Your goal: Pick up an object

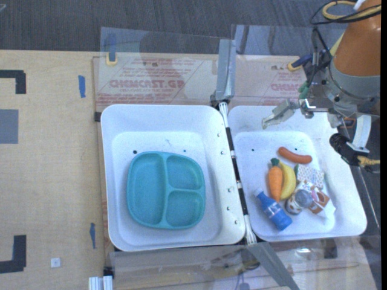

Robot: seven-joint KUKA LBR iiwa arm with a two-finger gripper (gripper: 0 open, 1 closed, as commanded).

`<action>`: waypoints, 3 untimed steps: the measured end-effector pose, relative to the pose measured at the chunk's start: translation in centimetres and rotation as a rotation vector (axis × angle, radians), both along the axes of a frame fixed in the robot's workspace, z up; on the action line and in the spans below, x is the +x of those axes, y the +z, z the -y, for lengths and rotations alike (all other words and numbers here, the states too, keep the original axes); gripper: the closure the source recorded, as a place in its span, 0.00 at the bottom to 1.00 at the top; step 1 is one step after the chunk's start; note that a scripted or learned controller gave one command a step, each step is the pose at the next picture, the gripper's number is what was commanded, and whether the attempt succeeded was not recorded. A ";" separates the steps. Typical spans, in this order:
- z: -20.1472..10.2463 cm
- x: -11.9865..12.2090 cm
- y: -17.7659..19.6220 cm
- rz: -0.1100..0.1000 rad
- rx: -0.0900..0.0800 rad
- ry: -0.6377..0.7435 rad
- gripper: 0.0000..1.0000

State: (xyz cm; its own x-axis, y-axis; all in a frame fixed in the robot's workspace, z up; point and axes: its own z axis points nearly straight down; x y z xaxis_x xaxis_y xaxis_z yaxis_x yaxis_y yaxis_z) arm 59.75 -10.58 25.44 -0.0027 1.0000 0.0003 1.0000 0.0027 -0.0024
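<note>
We see two white bins side by side on the bench. In the left bin (pixel 115 125) a teal tray (pixel 165 190) with three compartments lies flat, near the middle of the floor. The right bin (pixel 347 222) holds all the small things, gathered toward its front right part. A sausage (pixel 294 156) lies closest to the back wall. In front of it a carrot (pixel 276 182) and a banana (pixel 288 180) lie touching, side by side, the carrot on the left. A blue bottle (pixel 273 210) lies tilted just before the carrot, near the front edge. To the right of the banana a dotted packet (pixel 310 176) and some small wrapped things (pixel 308 199) lie in a heap; we cannot tell what they are.

The arm (pixel 358 47) comes in over the back right corner of the right bin. The gripper (pixel 282 113) hangs above the back edge of this bin, apart from all the things. Whether it is open or closed we cannot tell.
</note>
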 end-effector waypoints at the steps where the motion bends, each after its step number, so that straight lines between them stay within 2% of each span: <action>1: 4.6 -3.0 -8.4 0.002 0.000 0.118 0.00; 2: 3.6 -4.2 -17.0 0.005 -0.001 0.098 0.00; 3: 4.0 -4.2 -16.0 0.007 -0.003 0.089 1.00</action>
State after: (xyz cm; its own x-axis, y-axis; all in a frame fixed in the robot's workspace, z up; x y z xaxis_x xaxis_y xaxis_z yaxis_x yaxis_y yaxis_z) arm 55.57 -14.60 9.44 -0.0918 0.9958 -0.0028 0.9958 0.0918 0.0048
